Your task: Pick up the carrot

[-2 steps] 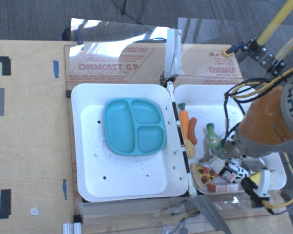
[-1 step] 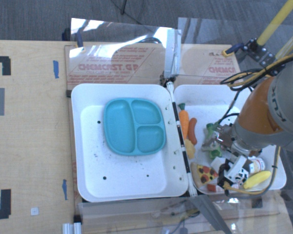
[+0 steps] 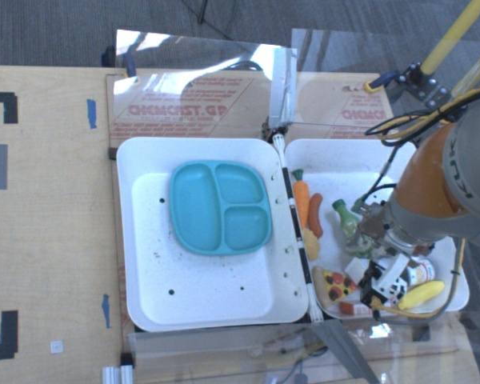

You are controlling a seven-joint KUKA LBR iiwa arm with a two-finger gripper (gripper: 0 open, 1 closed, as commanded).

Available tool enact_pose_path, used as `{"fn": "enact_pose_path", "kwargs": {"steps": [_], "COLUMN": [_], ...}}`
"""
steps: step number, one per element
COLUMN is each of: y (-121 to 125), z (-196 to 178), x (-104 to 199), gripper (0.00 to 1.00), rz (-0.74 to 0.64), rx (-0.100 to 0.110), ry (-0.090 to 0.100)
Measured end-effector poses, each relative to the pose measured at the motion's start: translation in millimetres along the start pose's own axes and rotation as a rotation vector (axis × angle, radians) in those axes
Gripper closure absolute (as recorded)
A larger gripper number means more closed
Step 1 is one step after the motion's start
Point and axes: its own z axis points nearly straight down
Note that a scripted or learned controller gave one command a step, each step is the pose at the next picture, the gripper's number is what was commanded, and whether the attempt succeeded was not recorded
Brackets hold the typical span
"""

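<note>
The carrot (image 3: 302,200), orange with a green top, lies along the left wall of the right bin (image 3: 456,294), its tip pointing toward the front. My gripper (image 3: 360,242) hangs low over the middle of the right bin, to the right of the carrot and apart from it, right beside a green bottle (image 3: 346,217). The grey wrist and orange band cover the bin floor behind it.
A red-brown sausage (image 3: 315,214) lies right next to the carrot, with a pale yellow piece (image 3: 310,245) below it. A pizza slice (image 3: 336,282) and a banana (image 3: 422,294) lie at the front of the right bin. In the left bin (image 3: 144,278) sits a teal divided plate (image 3: 221,207).
</note>
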Motion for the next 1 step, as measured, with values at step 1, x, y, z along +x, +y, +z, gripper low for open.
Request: {"fn": "enact_pose_path", "kwargs": {"steps": [1], "y": [61.6], "z": [-51.2], "x": [0.3], "gripper": [1.00], "rz": [0.054], "rx": [0.011], "ry": [0.001]}}
